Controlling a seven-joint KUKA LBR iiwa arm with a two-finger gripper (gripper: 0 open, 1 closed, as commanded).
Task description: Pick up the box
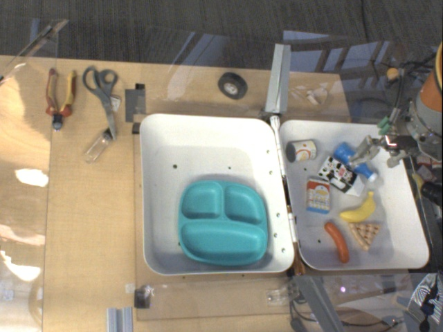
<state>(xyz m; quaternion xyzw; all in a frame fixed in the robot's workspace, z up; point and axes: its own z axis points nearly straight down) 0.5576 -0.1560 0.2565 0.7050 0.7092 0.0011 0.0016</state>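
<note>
Box not yet lifted: small red-and-white carton (318, 195) flat on floor of right bin (408, 254), left of centre, untouched. Gripper (365, 151) over upper part of same bin, above blue bottle (354, 159) and black-and-white patterned pack (339, 173), well short of carton. Reach, grasp and lift all left, by the look of it. Glossy moulded plastic bins; teal compartment tray (223, 221) smooth, rounded. Banana (360, 211) curved, sausage (336, 241) slick, pizza slice (365, 234) wedge-shaped, can (302, 150) cylindrical.
</note>
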